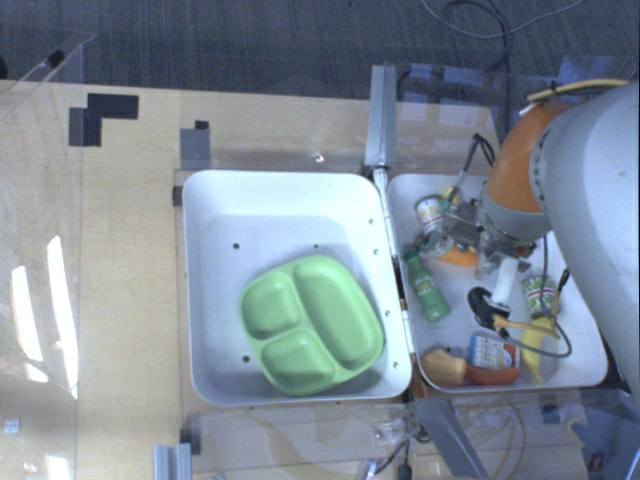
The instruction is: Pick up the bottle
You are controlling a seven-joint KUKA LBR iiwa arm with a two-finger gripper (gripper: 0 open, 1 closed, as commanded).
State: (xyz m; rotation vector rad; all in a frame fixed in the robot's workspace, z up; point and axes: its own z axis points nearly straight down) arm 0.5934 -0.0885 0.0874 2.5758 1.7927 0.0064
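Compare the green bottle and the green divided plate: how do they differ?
The green bottle is dark green, slim, and lies on its side in the right bin, by its left wall. The divided plate is pale green, much bigger, and sits flat in the left bin. Both are green.

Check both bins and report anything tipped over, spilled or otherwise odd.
No spill or damage shows. The green bottle lies on its side against the right bin's left wall, and the can near the claw looks tipped too. The green divided plate sits askew in the left bin.
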